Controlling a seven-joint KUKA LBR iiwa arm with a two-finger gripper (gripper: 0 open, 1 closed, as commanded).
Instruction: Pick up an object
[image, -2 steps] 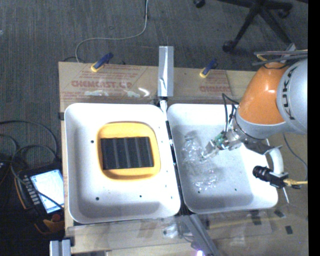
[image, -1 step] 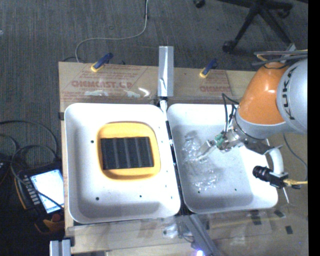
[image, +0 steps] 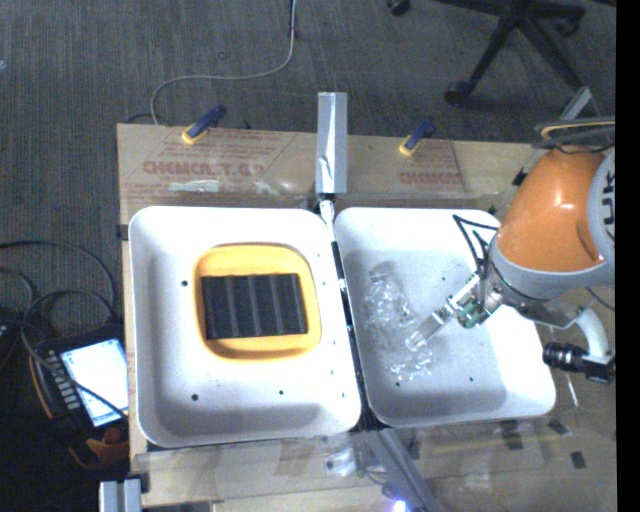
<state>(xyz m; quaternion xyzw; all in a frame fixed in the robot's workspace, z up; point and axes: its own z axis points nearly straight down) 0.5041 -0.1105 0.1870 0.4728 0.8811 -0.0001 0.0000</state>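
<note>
Your arm (image: 555, 225) reaches in from the right, orange band uppermost, wrist angled down-left, with the gripper (image: 425, 335) held low at its end.

Faint red print on cardboard (image: 215, 168), unreadable.

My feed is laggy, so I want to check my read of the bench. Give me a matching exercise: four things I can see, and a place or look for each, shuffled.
Things:
1. yellow tray with dark slats
2. clear crumpled plastic piece
3. end effector
4. blue clamps

Places or looks:
A. on the cardboard behind the bins
B. in the left bin
C. transparent, lying in the right bin
D. low over the right bin, beside the clear plastic

Pairs: 1-B, 2-C, 3-D, 4-A
</note>
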